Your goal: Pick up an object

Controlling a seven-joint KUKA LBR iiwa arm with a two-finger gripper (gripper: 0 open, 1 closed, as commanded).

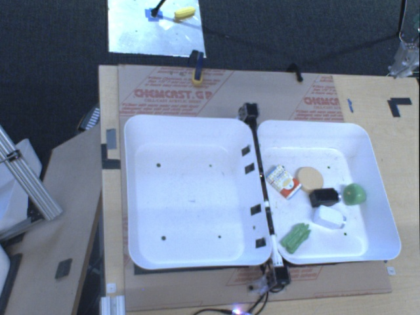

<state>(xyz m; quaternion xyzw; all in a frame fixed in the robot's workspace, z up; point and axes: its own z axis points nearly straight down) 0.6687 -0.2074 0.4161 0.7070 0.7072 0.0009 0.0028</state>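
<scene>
The right bin [367,151] holds several small objects. A red and white packet [283,180] lies near the divider. Beside it is a tan round disc [310,176]. A black block [324,196] sits just below the disc, with a green ball [354,193] to its right. A white piece [329,217] lies under the black block. A green ridged object [295,237] rests near the bin's front left corner.
The left bin [138,136] stands beside the right one, joined by a black clipped divider [257,182]. A metal plate [156,18] with a yellow item lies beyond the bench. A metal frame [26,186] stands at the left.
</scene>
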